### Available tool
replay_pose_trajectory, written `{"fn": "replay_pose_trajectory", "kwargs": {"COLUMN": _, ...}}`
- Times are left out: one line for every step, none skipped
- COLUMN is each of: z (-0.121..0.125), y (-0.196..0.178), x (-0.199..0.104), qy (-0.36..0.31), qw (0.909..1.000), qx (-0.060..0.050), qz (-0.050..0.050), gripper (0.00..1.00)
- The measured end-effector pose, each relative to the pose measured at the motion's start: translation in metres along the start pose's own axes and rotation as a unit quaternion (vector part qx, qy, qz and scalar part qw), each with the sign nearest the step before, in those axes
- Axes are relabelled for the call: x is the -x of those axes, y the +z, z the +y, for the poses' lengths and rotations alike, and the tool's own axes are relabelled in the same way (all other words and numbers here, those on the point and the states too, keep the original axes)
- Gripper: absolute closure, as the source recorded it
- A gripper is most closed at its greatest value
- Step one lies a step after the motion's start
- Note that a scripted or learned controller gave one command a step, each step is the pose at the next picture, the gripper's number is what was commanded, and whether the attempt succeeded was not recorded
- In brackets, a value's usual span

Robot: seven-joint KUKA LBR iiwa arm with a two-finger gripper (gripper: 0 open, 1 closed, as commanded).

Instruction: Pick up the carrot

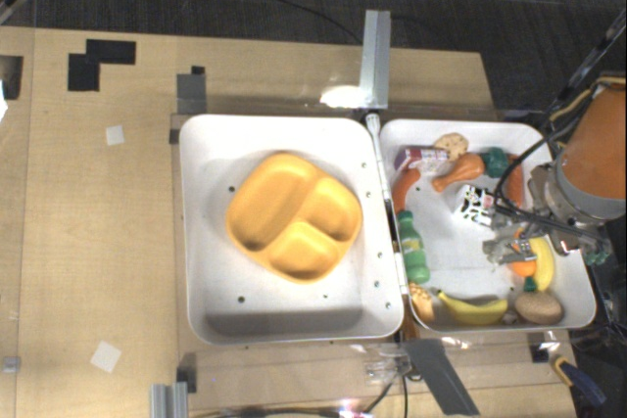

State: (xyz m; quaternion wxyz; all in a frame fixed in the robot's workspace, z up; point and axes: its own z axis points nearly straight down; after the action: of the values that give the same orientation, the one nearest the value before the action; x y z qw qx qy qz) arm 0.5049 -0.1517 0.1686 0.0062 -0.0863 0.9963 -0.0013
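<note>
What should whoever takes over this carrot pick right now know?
Gripper: over the right half of the right bin, beside a yellow toy; grip state unclear.
Carrot: likely the orange piece with a green top near the bin's back right, partly under the arm, lying in the bin.
Done: arm is inside the bin.
Left: grasp and lift the carrot.
</note>
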Motion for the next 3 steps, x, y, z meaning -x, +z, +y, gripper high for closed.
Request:
{"fn": "replay_pose_trajectory", "kwargs": {"z": -0.052, "y": -0.001, "x": 0.023, "qy": 0.077, "qw": 0.9971, "qx": 0.0, "qz": 0.001, "gripper": 1.0}}
{"fn": "replay_pose_trajectory", "kwargs": {"z": -0.051, "y": 0.077, "x": -0.023, "qy": -0.021, "qw": 0.9998, "qx": 0.0, "qz": 0.0, "gripper": 1.0}}
{"fn": "replay_pose_trajectory", "kwargs": {"z": -0.002, "y": 0.038, "x": 0.03, "qy": 0.035, "qw": 0.9994, "qx": 0.001, "qz": 0.0, "gripper": 1.0}}
